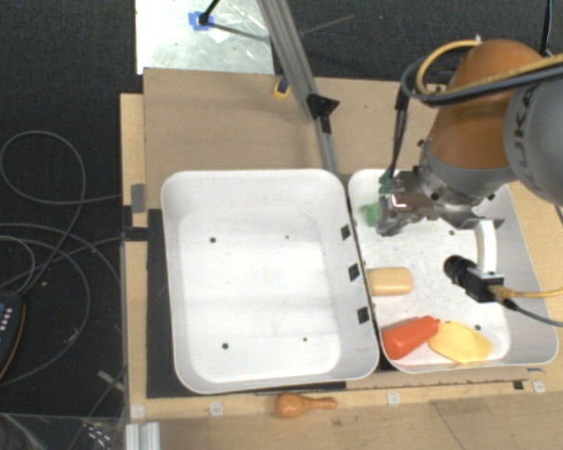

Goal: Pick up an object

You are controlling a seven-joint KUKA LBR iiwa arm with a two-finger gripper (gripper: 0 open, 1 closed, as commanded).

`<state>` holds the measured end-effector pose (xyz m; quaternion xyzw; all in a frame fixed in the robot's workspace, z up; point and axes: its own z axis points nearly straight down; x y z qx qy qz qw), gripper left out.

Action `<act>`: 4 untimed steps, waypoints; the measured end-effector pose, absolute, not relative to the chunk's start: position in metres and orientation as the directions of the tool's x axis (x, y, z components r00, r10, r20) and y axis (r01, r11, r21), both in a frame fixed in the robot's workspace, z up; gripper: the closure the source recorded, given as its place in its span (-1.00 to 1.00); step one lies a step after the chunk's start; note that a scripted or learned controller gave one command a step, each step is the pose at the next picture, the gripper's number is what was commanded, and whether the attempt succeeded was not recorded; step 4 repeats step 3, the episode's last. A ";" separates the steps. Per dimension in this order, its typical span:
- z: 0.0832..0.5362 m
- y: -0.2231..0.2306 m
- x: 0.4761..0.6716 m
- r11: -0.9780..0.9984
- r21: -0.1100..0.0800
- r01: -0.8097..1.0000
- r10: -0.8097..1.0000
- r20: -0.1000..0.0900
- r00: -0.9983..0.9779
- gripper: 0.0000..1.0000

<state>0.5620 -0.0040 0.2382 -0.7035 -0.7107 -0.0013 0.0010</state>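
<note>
Brightness: my bench is evenly and fairly brightly lit; the dark floor at the left of the frame stays dim.
Glare: the left bin [253, 279] is nearly washed out to flat white, and a pale floor patch [206, 22] at the upper left gleams.
Highlights: a soft sheen sits on the orange band [483, 87] of my arm.
Shadows: faint and soft under my wrist in the right bin [525, 345].
Sharpness: slightly soft all over, coarse grain, cables on the floor still legible.
</note>
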 end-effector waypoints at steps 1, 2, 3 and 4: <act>0.241 0.047 0.540 0.011 -0.001 1.000 1.000 0.003 -0.011 1.00; 0.248 0.099 0.530 0.011 0.002 1.000 1.000 0.003 -0.011 1.00; 0.248 0.095 0.531 0.004 0.002 1.000 1.000 0.001 -0.004 -1.00; 0.248 0.095 0.531 0.004 0.002 1.000 1.000 0.001 -0.004 -1.00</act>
